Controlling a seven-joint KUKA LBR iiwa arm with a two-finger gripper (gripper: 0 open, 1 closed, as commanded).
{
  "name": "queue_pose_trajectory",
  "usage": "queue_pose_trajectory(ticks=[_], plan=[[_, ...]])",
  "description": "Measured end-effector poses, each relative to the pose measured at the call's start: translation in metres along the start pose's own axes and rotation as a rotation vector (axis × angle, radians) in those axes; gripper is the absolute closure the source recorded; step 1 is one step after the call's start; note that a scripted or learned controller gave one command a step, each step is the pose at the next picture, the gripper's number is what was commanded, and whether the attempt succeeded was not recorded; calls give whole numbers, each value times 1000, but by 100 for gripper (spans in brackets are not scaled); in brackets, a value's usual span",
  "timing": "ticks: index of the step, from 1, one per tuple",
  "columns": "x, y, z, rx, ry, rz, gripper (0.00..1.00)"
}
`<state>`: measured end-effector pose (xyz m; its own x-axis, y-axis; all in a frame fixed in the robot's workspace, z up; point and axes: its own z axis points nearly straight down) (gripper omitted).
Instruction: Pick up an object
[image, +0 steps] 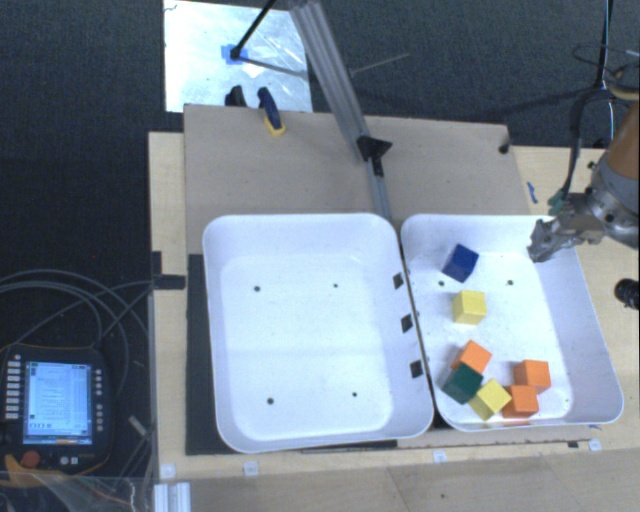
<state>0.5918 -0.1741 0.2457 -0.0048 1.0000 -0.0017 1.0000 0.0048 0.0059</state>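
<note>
Gripper (545, 243) above right bin (590, 330); blocks (468, 306) inside

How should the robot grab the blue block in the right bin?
Probably from straight above, with the fingers closing on two opposite flat sides of the blue block. It sits alone near the top of the right bin, apart from the yellow block below it, so there is room on every side. It looks turned a bit, so the gripper should turn to match its faces.

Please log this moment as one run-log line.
gripper: over right bin top edge, holding nothing visible | blue cube: nearest, untouched | phase: approach
</note>
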Motion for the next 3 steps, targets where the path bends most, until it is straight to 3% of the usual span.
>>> queue_pose_trajectory(ticks=[2, 3], plan=[[118, -16, 13, 6, 4, -6, 100], [170, -36, 11, 6, 4, -6, 100]])
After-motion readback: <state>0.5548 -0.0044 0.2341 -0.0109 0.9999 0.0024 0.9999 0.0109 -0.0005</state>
